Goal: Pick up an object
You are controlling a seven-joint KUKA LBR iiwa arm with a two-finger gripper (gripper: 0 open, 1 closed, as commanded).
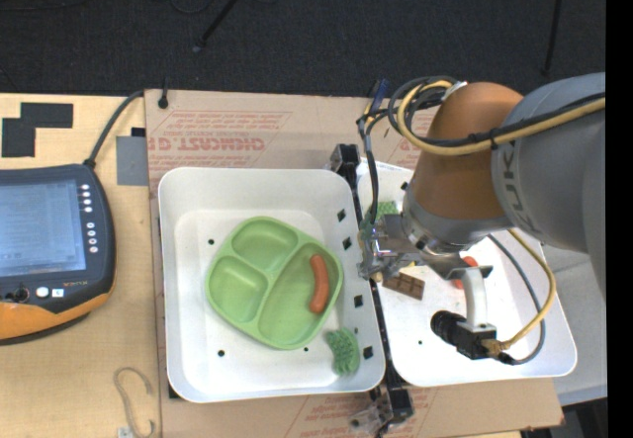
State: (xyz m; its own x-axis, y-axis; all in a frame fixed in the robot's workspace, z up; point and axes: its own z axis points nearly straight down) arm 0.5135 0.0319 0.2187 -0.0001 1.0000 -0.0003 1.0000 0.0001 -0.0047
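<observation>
Bench with two shallow white bins on a cardboard sheet point(227, 134). Left bin point(188, 327): one green divided plate point(259, 278) at the centre, lying flat; one orange-red sausage point(318, 285) in the plate's 3 o'clock compartment, lying lengthwise from 12 to 6 o'clock; one green leafy piece point(344, 352) on the bin floor at 5 o'clock of the plate, just off its rim and near the bin's corner. Right bin point(534, 347): one brown block point(404, 284) at the bin's 9 o'clock side, tilted, close to the wall shared with the left bin; one green leafy item point(382, 214) at 12 o'clock of the block, partly hidden by the arm; one small orange-red item point(469, 263) at 3 o'clock of the block, mostly covered, kind not determinable. Arm point(475, 169): grey with orange band, over the right bin. Gripper point(379, 263): low beside the shared wall, at 10 o'clock of the brown block and just beside it; whether it is wide, narrow or holding anything cannot be told. Off the bins, at 9 o'clock: one handheld control tablet point(49, 238), screen lit.
</observation>
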